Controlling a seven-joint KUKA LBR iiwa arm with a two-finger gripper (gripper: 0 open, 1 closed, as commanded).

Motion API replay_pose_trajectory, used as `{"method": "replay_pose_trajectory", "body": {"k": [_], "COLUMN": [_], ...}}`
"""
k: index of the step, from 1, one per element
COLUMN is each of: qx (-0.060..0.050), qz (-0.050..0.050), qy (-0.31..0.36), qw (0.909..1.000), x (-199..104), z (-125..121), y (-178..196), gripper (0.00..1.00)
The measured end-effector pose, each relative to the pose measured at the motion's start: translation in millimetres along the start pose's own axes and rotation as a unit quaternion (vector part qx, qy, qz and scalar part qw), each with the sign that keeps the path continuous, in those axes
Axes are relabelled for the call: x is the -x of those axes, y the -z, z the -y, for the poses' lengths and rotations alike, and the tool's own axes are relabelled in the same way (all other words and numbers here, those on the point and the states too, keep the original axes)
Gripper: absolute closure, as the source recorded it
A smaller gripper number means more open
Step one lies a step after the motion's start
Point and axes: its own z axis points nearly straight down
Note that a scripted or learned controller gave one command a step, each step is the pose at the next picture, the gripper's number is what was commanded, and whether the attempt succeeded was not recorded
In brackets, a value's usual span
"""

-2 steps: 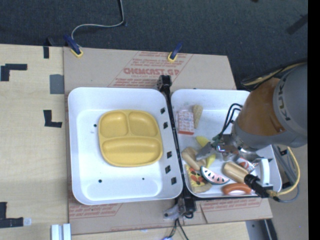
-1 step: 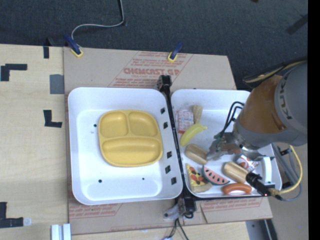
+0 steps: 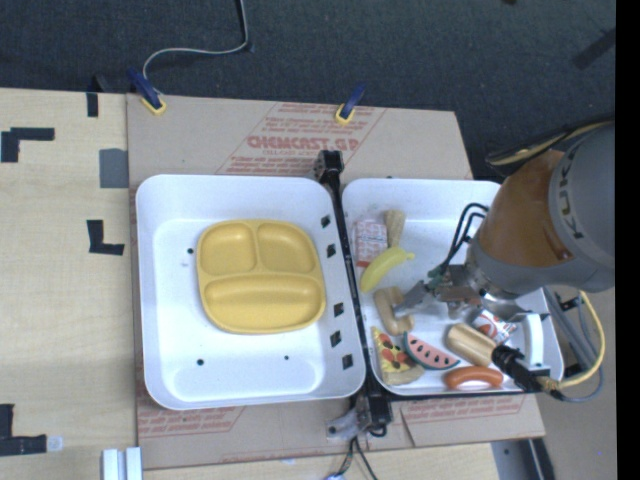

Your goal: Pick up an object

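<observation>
The right bin [image 3: 430, 186] holds several toy foods. A yellow banana [image 3: 385, 266] lies near its left wall, with a tan bread stick [image 3: 394, 224] and a small printed packet [image 3: 370, 236] behind it. A watermelon slice [image 3: 428, 352], a pizza slice [image 3: 392, 356], a hot dog bun [image 3: 470, 343] and a red sausage [image 3: 473, 377] lie along the front. My gripper [image 3: 412, 301] is low in this bin's middle, pointing left, right at a tan chunky piece [image 3: 388, 306]. The wrist and cables hide how it meets that piece.
The left bin [image 3: 170, 268] holds a yellow divided plate [image 3: 262, 275]. A black divider [image 3: 340, 258] runs between the bins. The arm's grey and orange body [image 3: 540, 223] covers the right bin's right side. Cardboard [image 3: 290, 133] lies under both bins.
</observation>
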Motion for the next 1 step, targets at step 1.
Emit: {"method": "replay_pose_trajectory", "body": {"k": [1], "qx": [0.005], "qz": [0.002], "qy": [0.001], "qw": [1.0], "x": [-15.4], "z": [-95.2], "y": [-29.2], "gripper": [0.0]}}
